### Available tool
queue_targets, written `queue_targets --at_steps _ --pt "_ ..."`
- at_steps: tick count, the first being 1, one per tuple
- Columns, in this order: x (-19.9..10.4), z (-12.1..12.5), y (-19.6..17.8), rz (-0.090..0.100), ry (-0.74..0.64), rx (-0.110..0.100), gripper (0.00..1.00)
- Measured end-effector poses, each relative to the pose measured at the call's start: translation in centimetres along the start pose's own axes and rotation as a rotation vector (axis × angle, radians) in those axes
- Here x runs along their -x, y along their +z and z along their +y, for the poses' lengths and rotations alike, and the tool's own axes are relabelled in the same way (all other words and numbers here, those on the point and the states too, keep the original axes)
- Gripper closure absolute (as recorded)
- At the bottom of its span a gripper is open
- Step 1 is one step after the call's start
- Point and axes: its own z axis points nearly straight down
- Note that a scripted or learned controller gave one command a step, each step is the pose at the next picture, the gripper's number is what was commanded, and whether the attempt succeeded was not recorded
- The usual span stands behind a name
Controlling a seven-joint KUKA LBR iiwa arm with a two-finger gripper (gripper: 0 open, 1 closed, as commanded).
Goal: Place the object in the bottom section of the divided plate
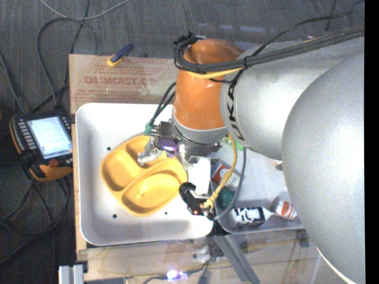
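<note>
A yellow divided plate [127, 173] lies in the left white bin [95, 218]. Its large bottom section [148, 195] holds nothing that I can see. My gripper [153, 149] hangs over the plate's upper right part, near the ridge between the sections. The orange wrist band and grey arm cover the area just right of it. Whether anything is held there is hidden from me.
The right bin [260, 226] holds a red-and-white packet [220, 173], a teal item [228, 195], a black-and-white item [249, 216] and a small bottle with a red label [285, 209]. A tablet [44, 136] sits left of the bench, past the left bin's edge.
</note>
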Motion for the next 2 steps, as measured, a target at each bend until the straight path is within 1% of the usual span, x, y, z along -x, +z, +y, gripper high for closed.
queue_targets --at_steps 1,2 --pt "0.0 -0.1 -0.7 -0.002 0.000 -0.005 1.00" --pt "-5.3 2.8 2.9 0.000 -0.265 0.002 1.00"
